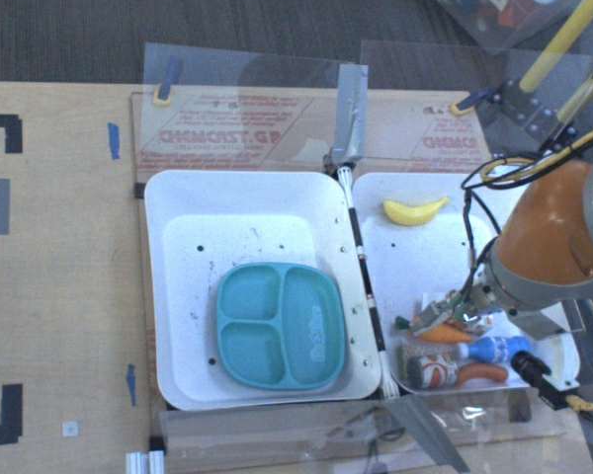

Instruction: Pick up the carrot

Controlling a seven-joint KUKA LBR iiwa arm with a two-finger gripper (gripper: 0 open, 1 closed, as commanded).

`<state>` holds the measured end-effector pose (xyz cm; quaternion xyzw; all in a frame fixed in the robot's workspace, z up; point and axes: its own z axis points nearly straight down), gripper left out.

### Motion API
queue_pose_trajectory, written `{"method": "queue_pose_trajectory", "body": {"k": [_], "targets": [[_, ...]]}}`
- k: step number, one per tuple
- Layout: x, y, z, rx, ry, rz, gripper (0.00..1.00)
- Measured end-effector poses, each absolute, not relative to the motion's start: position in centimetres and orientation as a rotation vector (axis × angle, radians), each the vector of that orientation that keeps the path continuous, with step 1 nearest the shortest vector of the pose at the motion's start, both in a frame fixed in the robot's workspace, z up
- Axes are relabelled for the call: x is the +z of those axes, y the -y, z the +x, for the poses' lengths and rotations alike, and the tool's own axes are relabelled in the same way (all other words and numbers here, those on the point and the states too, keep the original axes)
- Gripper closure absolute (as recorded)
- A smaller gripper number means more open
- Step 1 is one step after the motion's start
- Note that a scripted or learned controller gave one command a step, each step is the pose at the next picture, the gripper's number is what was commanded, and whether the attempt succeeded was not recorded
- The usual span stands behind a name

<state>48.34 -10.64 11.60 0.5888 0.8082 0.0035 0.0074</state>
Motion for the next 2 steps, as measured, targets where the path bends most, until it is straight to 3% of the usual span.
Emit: {"method": "queue_pose_trajectory", "body": {"k": [2], "targets": [[10.57, 10.98, 49.16, 0.009, -2.677, 1.546, 0.00]]}}
